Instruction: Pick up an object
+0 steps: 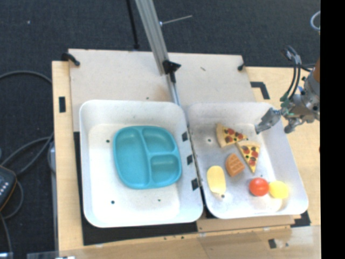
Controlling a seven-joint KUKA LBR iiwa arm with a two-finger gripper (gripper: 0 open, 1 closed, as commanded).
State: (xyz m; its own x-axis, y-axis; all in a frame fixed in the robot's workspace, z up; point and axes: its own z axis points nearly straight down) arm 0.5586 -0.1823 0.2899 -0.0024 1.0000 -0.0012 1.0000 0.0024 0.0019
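Over right bin's (285, 144) far edge: hand (280, 120) open, empty; pizza slices (240, 142) just left, below.

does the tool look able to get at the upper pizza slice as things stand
Probably yes: the tool hangs over the right bin's upper right rim, and the upper pizza slice lies uncovered nearby.

Hand (278, 121) at right, fingers spread

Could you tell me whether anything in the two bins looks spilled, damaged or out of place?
Nothing stands out. The turquoise divided plastic plate lies flat in the left white bin; the toy food pieces lie apart in the right white bin.
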